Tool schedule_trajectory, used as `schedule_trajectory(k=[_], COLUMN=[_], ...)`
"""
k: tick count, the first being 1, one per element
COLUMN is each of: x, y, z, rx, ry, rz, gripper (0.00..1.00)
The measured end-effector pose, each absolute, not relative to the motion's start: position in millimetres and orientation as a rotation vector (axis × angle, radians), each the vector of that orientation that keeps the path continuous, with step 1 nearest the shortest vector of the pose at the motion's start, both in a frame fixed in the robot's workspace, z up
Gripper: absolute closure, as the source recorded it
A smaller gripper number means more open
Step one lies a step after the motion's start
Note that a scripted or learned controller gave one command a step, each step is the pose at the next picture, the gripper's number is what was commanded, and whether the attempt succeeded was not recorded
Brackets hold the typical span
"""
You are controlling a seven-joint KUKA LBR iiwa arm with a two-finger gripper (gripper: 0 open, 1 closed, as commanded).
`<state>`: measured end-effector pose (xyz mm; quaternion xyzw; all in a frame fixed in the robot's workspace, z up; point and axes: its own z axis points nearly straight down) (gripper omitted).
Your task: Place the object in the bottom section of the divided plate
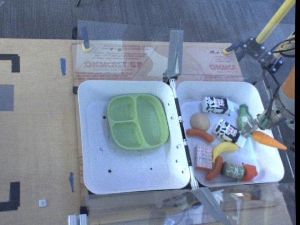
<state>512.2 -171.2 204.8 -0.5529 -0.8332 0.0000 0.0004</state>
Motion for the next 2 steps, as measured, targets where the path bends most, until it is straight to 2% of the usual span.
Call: schedule_trajectory(k=[1,2], x=[479.7,534.8], y=[-153.9,-67.7], z=[87.2,183.1], rx=[-2.033,-1.725], ry=[-2.394,-2.622], rz=[-0.002,0.002], gripper=[1.00,1.00])
